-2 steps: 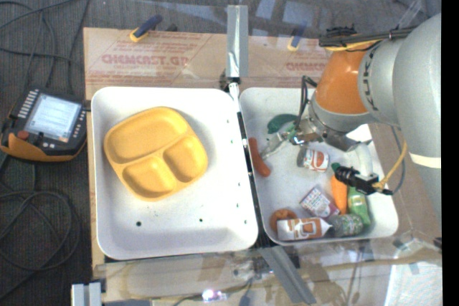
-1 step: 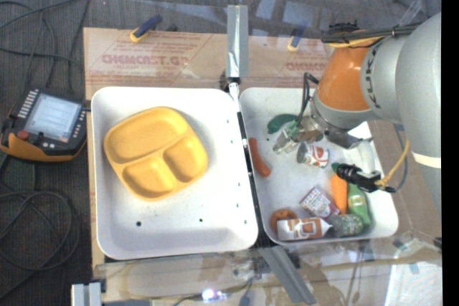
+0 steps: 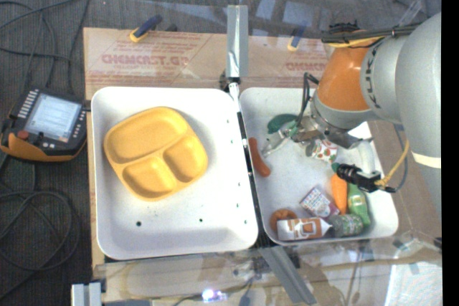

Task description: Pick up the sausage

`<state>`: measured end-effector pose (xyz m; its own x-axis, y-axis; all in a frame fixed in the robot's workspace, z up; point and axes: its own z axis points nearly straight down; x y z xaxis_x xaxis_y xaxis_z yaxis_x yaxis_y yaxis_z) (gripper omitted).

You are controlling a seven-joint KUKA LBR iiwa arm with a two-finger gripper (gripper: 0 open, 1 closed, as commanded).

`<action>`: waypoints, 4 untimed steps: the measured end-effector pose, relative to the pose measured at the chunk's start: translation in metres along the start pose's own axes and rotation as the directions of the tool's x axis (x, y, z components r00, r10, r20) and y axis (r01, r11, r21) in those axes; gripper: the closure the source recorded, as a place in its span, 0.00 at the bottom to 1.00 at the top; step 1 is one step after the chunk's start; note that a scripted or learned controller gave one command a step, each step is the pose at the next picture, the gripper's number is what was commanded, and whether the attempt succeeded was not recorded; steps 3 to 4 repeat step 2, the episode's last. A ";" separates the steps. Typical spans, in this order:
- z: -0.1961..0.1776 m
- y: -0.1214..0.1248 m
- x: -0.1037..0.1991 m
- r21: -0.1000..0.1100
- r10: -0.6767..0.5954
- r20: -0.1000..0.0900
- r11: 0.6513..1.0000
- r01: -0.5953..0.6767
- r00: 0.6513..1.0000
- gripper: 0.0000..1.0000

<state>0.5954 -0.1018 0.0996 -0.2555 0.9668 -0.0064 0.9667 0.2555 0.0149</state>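
Observation:
The sausage [image 3: 258, 156] is a short red-orange link lying lengthwise against the left wall of the right bin [image 3: 287, 179]. My gripper [image 3: 277, 140] hangs just to its right and slightly behind it, low over the bin floor, reaching in from under the orange wrist band. Its fingers look open and hold nothing. The sausage lies free beside the fingertips, and I cannot tell whether they touch it.
A yellow divided plate [image 3: 156, 152] sits in the left bin [image 3: 129, 233]. A green item [image 3: 281, 122] lies behind the gripper. A carrot [image 3: 338, 191], a snack packet [image 3: 318, 201], a sauce bottle [image 3: 301, 228] and green toys [image 3: 356, 206] crowd the right bin's front right corner.

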 end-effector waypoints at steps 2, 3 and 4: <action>0.011 0.026 -0.007 0.007 0.030 -0.002 1.000 -0.030 1.000 0.00; 0.011 0.026 -0.007 0.007 0.030 -0.002 1.000 -0.030 1.000 0.00; 0.011 0.026 -0.007 0.007 0.030 -0.002 1.000 -0.030 1.000 0.00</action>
